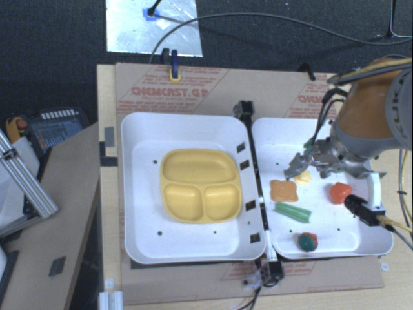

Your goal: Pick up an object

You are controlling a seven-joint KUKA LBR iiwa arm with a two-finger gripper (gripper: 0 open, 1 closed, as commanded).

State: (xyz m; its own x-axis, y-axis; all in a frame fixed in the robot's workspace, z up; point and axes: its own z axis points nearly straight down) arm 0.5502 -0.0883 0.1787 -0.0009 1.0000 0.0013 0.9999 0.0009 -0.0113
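The right bin is crowded through its middle: the gripper hangs low over a pale yellow piece, with an orange flat piece, a green stick and a red piece close around it. A round red-and-green piece sits apart near the front wall. The bin's far strip lies bare, as does the front right corner (a black fitting juts over the right rim). In the left bin, the yellow divided tray takes the centre, leaving bare floor all round.

Dark carpeted floor lies behind the surface, a pale board with red print. Beyond its far edge a shiny metal sheet lies on the floor. Left of the surface stands a tan side table carrying an aluminium rail.
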